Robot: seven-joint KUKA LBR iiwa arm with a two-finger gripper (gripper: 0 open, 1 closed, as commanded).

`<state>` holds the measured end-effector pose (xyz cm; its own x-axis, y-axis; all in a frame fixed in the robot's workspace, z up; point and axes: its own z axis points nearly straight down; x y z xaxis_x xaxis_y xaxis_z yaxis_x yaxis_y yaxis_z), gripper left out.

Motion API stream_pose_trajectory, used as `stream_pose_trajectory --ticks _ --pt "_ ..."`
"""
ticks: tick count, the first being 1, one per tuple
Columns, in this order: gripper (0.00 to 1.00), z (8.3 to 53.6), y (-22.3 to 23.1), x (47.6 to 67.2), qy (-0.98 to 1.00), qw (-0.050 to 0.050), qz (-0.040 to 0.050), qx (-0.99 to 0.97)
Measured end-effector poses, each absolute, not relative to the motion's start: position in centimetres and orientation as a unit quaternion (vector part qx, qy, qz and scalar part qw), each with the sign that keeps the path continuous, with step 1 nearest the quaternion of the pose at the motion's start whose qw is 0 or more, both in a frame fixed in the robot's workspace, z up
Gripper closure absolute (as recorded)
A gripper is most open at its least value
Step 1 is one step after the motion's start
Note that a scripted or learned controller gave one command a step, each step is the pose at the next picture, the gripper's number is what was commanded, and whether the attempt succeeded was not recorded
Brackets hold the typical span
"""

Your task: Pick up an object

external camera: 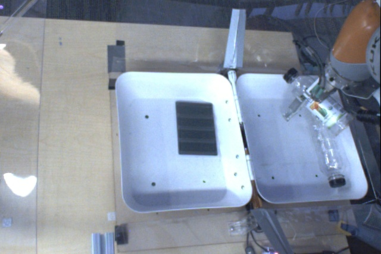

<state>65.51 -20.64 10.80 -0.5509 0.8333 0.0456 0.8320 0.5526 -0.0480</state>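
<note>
Over the right bin (262, 184), the pincer (306, 98) hangs with jaws spread, holding nothing. Just beyond it, toward the bin's near right corner, lies a clear bottle (329, 154). For a sound grasp, drop lower and straddle its body crosswise before closing.

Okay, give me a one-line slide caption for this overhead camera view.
Two-finger gripper poised over the right white bin beside a clear plastic bottle; dark ribbed rectangular block lies in the left bin.

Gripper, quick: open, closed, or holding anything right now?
Gripper: cannot be told; it sits over the right bin, above the clear bottle, with nothing visibly between its fingers.
</note>
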Motion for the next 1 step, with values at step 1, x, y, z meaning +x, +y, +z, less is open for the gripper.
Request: stream_pose_trajectory --ticks 1 --pt "1.0 19.69 -13.87 64.81 -0.911 -0.004 -0.0016 -0.412"
